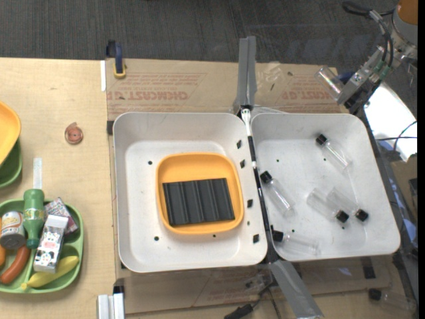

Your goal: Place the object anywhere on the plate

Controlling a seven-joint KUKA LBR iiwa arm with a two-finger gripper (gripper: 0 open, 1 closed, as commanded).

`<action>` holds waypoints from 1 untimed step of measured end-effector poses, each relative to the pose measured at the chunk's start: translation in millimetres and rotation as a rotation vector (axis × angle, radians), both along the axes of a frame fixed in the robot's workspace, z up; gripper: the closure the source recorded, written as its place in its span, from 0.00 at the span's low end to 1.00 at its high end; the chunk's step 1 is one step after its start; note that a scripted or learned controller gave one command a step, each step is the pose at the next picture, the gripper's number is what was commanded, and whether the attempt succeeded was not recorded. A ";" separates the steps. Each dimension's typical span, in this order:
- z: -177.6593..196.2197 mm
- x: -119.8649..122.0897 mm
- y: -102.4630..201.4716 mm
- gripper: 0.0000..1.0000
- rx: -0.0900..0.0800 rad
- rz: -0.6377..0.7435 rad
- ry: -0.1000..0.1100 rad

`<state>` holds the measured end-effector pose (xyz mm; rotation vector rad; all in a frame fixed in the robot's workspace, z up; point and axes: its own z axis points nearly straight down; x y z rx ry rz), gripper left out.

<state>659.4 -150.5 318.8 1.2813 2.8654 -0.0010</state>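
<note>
At the upper right you see the end effector (332, 80), raised beyond the far right corner of the right bin (378, 241) and tilted toward the left. It is grasping a clear vial (327, 78), which shows between its fingers as a pale transparent tube pointing up and left over the cardboard sheet (179, 85). Behind it you see the wrist with grey housing and loose cables, and the orange band (410, 2) at the top right corner.

Below the end effector, the right bin holds several more clear vials with black caps. You can pick out 1 near the far wall (332, 150), 1 close to the divider between the bins (273, 190), 2 near the right wall (329, 205), and 1 at the near left corner (295, 243). They lie flat and apart from one another, and their clear bodies are hard to trace against the white floor.

In the left bin (133, 198) you see the yellow plate (199, 167), roughly centred. A dark ribbed rectangular insert (198, 201) lies on it, covering most of its inner area. The held vial is well apart from this plate, on the far side of the right bin.

Left of the bins, on the desk (53, 98), you see a green tray (63, 274) with toy food items and a small green bottle (33, 216). The edge of a yellow dish (5, 135) shows at the left border, and a small pink disc (74, 134) lies near it.
</note>
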 end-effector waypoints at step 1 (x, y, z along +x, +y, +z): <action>88.0 -5.0 -64.3 1.00 -0.001 0.204 -0.001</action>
